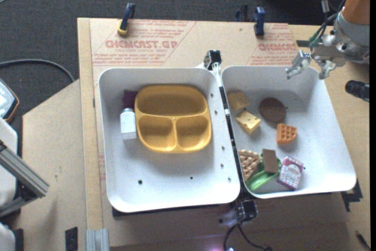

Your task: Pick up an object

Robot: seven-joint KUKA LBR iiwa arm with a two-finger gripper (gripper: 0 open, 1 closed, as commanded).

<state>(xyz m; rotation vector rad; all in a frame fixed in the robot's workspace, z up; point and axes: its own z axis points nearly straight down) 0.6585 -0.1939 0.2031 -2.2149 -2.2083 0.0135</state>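
My gripper point(310, 67) hangs over the far right rim of the right bin point(329, 126), its two fingers spread apart with nothing between them. Below it in that bin lie a brown round cookie point(272, 109), an orange waffle point(286, 134), a yellow cheese wedge point(248, 121), a tan bread piece point(237, 101), a pink packet point(290, 173), a green pea pod point(262, 180) and a small brown block point(269, 160). The cookie is the nearest piece, down and to the left of the fingers.
The left bin point(117, 179) holds a yellow divided plate point(173, 118), a small white bottle point(128, 124) and a dark purple item point(129, 97) beside it. Clamps point(126, 19) hold the cardboard sheet at the back. The arm's orange band point(358, 3) is at the upper right.
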